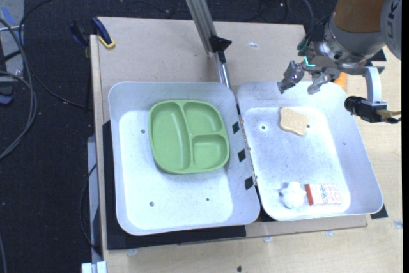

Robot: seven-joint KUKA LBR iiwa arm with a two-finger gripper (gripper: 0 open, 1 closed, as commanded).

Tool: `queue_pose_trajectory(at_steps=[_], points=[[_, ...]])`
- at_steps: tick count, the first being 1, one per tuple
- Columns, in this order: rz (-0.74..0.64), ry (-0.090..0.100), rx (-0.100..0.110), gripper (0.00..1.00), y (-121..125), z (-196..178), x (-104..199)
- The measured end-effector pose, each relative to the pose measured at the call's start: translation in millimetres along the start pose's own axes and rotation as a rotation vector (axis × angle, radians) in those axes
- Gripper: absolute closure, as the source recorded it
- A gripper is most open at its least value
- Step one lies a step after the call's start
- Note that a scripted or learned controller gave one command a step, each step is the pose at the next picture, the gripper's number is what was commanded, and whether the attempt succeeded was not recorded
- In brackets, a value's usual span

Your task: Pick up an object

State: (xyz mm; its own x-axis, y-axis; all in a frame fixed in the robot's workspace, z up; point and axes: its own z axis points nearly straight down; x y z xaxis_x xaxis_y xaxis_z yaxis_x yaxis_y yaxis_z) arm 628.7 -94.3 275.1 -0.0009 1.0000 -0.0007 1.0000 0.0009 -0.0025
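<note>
My gripper (301,80) hangs above the far edge of the right bin (358,156), open, with nothing between its fingers. Just below it and slightly nearer lies a tan slice of bread (294,121) on the bin floor. At the near end of the same bin sit a small white fluffy ball (292,195) and a flat white packet with red print (324,194), side by side.
The left bin (128,201) holds a green divided plate (189,136). A grey metal pole (199,3) slants down to the gap between the bins at the back. A dark divider strip (244,153) runs between the two bins.
</note>
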Motion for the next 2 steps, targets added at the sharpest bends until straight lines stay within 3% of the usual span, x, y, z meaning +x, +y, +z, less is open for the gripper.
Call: queue_pose_trajectory(at_steps=[1,2], points=[[0.000,0.000,-0.002,0.00,0.6,-1.1,0.0],[0.001,0.001,0.003,0.00,0.8,63.4,0.9]])
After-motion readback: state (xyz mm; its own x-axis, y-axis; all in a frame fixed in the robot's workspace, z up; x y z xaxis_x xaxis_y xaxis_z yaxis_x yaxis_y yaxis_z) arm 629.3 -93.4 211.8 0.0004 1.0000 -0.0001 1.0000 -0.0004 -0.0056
